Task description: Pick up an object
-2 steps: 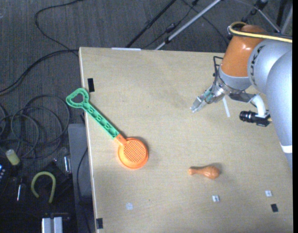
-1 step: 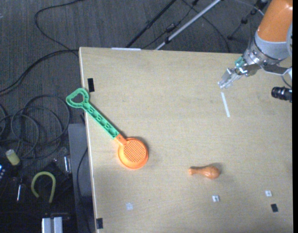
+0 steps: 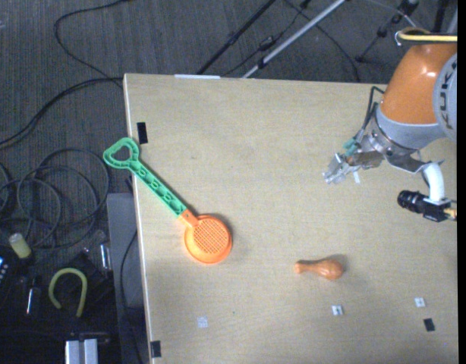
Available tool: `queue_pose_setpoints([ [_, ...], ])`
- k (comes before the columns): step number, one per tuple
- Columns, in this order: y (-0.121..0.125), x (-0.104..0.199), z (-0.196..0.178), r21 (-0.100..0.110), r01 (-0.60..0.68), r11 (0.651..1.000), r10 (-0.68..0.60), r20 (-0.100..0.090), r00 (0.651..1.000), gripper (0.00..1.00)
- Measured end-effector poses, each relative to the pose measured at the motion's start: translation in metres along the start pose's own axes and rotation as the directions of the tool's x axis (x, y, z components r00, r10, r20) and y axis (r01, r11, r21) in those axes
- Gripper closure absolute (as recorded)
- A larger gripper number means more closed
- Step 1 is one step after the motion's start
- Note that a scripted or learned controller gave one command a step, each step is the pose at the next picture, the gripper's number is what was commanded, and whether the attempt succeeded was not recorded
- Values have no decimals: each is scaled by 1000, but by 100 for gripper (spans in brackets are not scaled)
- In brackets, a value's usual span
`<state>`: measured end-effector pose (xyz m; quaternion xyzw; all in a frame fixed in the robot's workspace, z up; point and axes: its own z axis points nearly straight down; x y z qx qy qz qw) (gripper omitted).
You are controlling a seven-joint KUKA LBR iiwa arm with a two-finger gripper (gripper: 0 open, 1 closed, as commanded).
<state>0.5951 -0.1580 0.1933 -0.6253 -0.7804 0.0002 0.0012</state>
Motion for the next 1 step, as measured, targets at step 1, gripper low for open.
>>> queue_pose_setpoints([
  [1,59,15,20,-2,327,945,-327,2,945,100],
])
